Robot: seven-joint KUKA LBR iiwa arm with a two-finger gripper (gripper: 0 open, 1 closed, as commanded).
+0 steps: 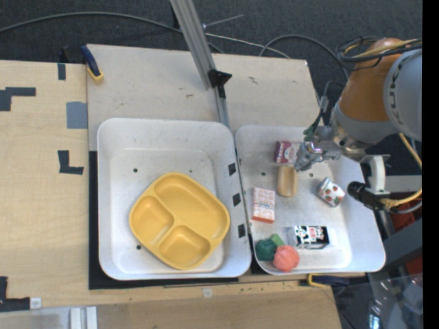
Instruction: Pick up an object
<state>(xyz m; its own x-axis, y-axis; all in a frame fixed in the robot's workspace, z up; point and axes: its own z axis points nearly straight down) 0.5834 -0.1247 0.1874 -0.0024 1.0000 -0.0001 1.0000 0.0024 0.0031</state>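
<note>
With its finger state impossible to tell from above, the gripper (306,157) is seen over the right bin (363,249), just beside the tan bread-like block (287,181), which could be nudged aside rather than grasped.

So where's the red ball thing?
The red ball sits at the near edge of the right bin, touching the green toy and just left of the black-and-white carton.
</note>
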